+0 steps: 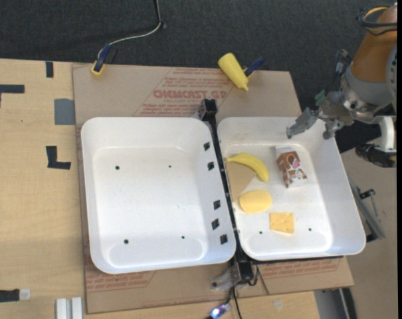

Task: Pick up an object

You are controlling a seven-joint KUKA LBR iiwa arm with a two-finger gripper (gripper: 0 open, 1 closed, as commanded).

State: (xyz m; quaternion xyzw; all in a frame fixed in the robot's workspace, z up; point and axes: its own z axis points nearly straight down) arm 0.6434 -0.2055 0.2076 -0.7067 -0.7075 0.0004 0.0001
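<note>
Risk sits mostly in the crowding of the right bin [343, 198], where four things lie close together. The banana [251, 165] curves along the bin's left side, near the divider; a yellow rounded lump [255, 201] lies just nearer than it, and a flat orange-yellow square [282, 222] sits nearer again, to the right. A small brown-and-white carton [290, 166] lies right of the banana, closest to the arm.

The gripper [311, 123] hovers over the far right corner of that bin, its two fingers spread apart with nothing between them.

From here a descent could land a finger on top of the carton rather than beside it, tipping or shoving it. The banana's curve may let it roll out of a closing pinch. The flat square offers little height to grip, so the fingers could scrape the bin floor and close on nothing. The left bin [94, 178] plays no part.
</note>
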